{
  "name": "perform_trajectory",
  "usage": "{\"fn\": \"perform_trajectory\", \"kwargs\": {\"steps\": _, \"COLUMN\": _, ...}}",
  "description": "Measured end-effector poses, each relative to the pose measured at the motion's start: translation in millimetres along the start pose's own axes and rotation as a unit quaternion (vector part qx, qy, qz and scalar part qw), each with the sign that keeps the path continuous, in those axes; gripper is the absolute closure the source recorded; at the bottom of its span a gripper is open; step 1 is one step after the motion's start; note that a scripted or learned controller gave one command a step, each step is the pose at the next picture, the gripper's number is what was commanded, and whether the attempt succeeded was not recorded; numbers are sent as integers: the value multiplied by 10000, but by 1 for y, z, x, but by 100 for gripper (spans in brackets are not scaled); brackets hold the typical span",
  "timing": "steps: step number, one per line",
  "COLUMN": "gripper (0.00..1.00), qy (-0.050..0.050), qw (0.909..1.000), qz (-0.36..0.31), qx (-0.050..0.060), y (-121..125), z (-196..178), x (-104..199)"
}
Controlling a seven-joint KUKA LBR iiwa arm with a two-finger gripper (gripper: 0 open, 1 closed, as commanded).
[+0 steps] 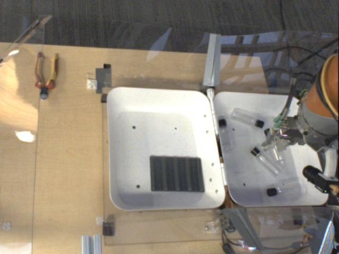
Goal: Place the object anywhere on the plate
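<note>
Clear vial w/ black cap (265,159) lies tilted in right bin (238,192), mid-right of frame. Gripper (279,140) sits right over its upper end; can't tell its state. 2nd vial (246,117) near bin's top, 3rd (283,187) near bottom. Dark ribbed plate (177,173) lies in left bin (122,142), lower centre. Pliers (45,74) upper left on bench (63,184).

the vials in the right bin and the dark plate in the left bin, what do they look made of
The vials look like clear glass or plastic, which one is unclear: the white bin shows through them, and they carry small black caps. The plate looks like matte dark grey plastic or rubber, with parallel ridges and no shine.
</note>
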State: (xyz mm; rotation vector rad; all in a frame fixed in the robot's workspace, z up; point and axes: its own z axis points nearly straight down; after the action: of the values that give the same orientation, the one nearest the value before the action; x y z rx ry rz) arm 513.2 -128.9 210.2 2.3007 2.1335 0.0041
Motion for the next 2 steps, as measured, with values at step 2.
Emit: {"fn": "perform_trajectory", "kwargs": {"steps": 2, "gripper": 100, "qy": 7, "qw": 9943, "qz": -1062, "qx": -2, "y": 85, "z": 25, "x": 163}}
